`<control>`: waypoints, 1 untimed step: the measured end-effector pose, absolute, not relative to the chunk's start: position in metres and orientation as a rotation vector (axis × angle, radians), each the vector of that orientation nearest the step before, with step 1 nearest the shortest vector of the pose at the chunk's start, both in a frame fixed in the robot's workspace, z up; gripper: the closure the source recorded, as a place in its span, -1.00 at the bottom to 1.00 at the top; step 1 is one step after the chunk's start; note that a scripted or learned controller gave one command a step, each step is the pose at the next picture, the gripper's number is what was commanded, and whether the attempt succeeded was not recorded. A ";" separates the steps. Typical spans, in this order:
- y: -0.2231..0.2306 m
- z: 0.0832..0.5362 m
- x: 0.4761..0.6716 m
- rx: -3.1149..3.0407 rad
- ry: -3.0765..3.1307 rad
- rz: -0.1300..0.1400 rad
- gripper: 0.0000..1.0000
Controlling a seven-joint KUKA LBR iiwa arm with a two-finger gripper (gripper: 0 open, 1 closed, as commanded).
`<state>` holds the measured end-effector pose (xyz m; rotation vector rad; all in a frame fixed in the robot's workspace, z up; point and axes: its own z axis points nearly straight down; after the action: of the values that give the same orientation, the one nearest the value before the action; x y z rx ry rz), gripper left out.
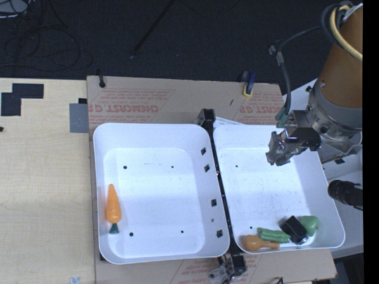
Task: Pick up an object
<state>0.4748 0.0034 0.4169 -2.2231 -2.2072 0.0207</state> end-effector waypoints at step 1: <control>0.065 0.496 0.509 -2.217 -2.230 -0.006 1.00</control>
<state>0.5090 0.0651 0.4957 -2.2171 -2.2296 -0.0055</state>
